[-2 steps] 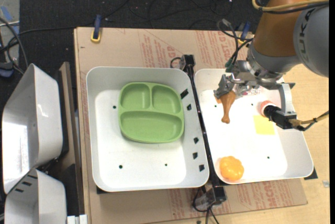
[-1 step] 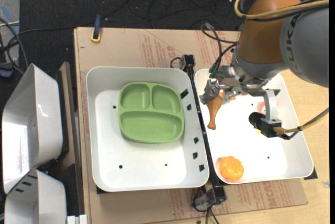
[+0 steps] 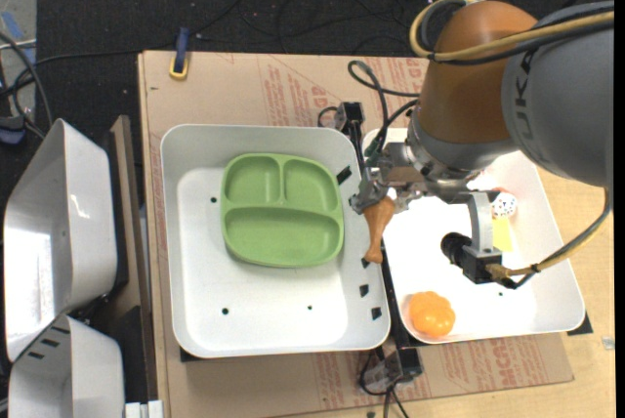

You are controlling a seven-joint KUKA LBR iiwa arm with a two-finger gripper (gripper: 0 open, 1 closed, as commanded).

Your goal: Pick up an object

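My gripper (image 3: 374, 198) hangs over the seam between the two white bins, below the orange wrist band. Its fingers are shut on the upper end of a slim orange-brown, carrot-like piece (image 3: 375, 232), which points down along the right bin's left rim. In the right bin (image 3: 547, 289) lie an orange ball-shaped fruit (image 3: 431, 313) near the front, a white die (image 3: 504, 206) and a pale yellow block (image 3: 502, 235) beside it. A green divided plate (image 3: 283, 211) rests in the left bin (image 3: 195, 309).
The arm's bulk covers the back of the right bin. A black bracket with cable (image 3: 474, 260) hangs off the arm over that bin's middle. Two more white tubs (image 3: 59, 230) stand off the bench at left.
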